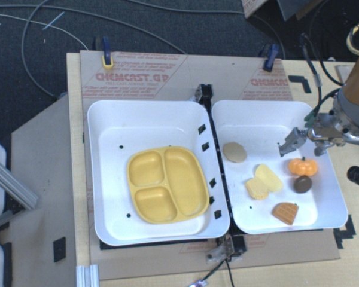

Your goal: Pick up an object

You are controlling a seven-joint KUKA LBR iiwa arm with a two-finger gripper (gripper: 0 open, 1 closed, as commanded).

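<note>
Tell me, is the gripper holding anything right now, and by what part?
Nothing is held. The gripper hangs open above the right bin, just up from the small orange pumpkin, with nothing between its fingers.

Red "CHEMCAST GP" print on the bench board (137, 76) at 12 o'clock of the left bin (102, 160), fainter repeat toward 1 o'clock.

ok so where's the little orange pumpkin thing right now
The orange pumpkin sits in the right bin, near its right wall, just above a dark brown ball and just below the gripper.
</note>
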